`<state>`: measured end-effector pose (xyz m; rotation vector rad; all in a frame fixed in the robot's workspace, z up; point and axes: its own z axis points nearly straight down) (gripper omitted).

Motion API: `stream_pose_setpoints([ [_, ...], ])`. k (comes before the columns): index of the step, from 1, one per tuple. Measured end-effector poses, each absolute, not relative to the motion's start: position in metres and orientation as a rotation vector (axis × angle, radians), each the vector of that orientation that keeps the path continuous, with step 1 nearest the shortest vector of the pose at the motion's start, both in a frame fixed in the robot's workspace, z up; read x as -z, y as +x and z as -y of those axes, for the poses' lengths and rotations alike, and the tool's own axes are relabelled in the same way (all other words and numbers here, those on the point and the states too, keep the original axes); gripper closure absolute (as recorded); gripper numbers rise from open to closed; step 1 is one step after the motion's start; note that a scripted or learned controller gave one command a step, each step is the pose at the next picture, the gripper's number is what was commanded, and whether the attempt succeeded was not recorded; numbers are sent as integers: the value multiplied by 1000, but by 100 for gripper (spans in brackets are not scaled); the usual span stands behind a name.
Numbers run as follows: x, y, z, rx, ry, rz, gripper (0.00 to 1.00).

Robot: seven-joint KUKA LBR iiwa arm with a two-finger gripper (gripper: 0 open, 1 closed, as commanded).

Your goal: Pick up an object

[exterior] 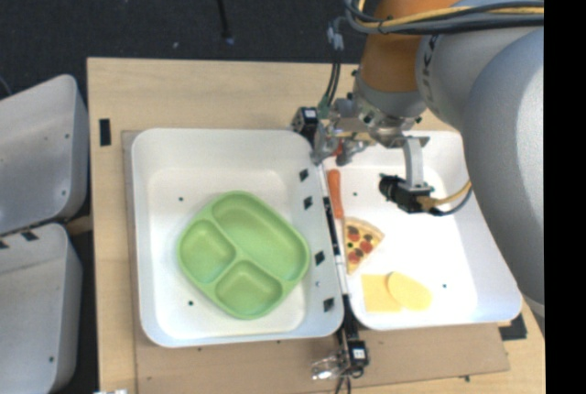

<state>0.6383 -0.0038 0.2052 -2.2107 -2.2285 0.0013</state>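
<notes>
I'm seeing an orange carrot (pixel 335 196) lying along the right bin's (pixel 476 278) left wall, gripper (pixel 331 152) hovering at its far end (grip state: can't tell). Pizza slice (pixel 360 244) and yellow cheese (pixel 396 291) are sitting nearer.

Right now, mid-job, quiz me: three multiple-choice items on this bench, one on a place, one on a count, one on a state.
1. Where is the green tray?
A. left bin
B. right bin
C. bare bench

2. How many compartments does it have?
A. two
B. three
C. five

3. How does the pizza slice lie?
A. flat in the right bin
B. on the tray
C. standing on edge

Answers: 1 A, it sits in the left bin. 2 B, three hollows show. 3 A, it lies flat beside the carrot.
</notes>
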Motion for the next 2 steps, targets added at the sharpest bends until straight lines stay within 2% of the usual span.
stream_pose_setpoints([
  [2, -218, 658, -85, -2, -2212, 2228, 100],
])
